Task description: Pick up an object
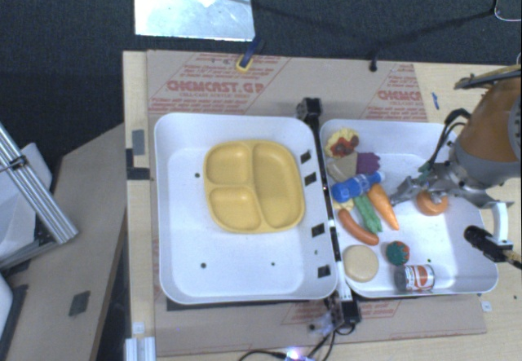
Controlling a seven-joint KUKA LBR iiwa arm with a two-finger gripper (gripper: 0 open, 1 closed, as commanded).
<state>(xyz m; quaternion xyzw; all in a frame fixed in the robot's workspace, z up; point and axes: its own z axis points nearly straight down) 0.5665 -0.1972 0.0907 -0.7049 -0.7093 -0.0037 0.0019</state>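
Note:
The right bin [457,147] holds several toy foods. A blue bottle [356,187], an orange carrot [382,206], a green pod [366,213] and a red sausage [357,226] lie together near its left wall. A pizza slice [343,142] and a purple piece [368,162] lie further back. At the front are a cream bun [360,263], a green and red ball [397,252] and a red can [416,276]. My gripper [410,186] is low over the middle of the bin, just right of the carrot. A small orange fruit [432,204] lies right below it.
The left bin [179,270] carries a yellow divided plate [251,186]. Black clips [312,180] join the two bins along the shared wall. The arm's orange band [489,127] hangs over the right bin's far right side. A black part [483,243] juts over the bin's right front.

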